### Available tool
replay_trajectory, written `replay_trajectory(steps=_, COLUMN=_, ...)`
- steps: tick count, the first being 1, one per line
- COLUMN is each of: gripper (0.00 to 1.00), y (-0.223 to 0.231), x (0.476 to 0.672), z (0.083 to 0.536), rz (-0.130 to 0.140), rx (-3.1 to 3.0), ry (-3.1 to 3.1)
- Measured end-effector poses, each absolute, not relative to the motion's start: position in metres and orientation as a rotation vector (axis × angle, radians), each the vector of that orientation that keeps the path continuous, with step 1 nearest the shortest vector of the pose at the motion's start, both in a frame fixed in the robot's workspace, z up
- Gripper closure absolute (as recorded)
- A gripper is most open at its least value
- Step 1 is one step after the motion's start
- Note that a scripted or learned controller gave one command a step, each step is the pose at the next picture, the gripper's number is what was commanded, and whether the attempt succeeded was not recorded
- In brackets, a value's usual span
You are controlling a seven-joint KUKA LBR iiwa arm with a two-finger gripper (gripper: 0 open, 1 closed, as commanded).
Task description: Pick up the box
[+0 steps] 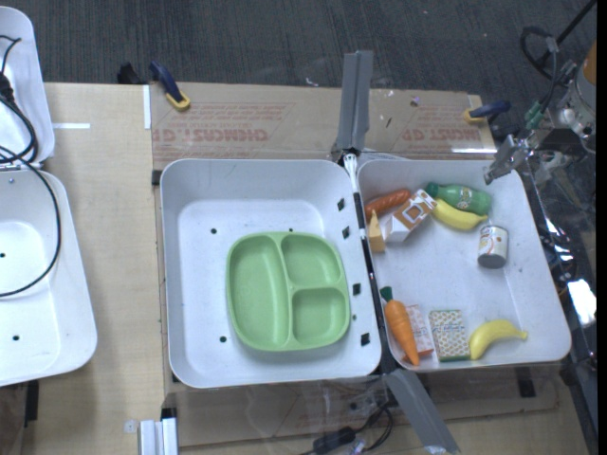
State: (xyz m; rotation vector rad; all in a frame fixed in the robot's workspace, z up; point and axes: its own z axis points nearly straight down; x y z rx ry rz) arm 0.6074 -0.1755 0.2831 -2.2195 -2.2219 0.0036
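Near edge of right bin: carrot, snack packets, banana. Further back, box lies tipped among carrot and cheese, long axis slanting toward back-right. Gripper sits past far-right corner, box down-left from it. Can't tell gripper state tbh.

Green plate; white bins; orange-and-white box; 2 yellow bananas; orange carrot.

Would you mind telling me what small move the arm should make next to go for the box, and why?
Probably swing the gripper left and inward over the right bin, toward the orange-and-white box. The gripper sits at the bin's far right corner, apart from the box, which lies near the far left wall, crowded by a carrot and a yellow banana.
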Motion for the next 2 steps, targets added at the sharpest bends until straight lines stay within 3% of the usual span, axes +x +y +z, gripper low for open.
replay_trajectory(steps=1, gripper=0.0, y=-0.155, x=0.6, z=0.302, rz=0.002, rx=-1.924, ry=-2.483)
replay_trajectory(steps=2, gripper=0.0, y=-0.148, x=0.484, z=0.211, rz=0.003, rx=-1.877, ry=-2.516)
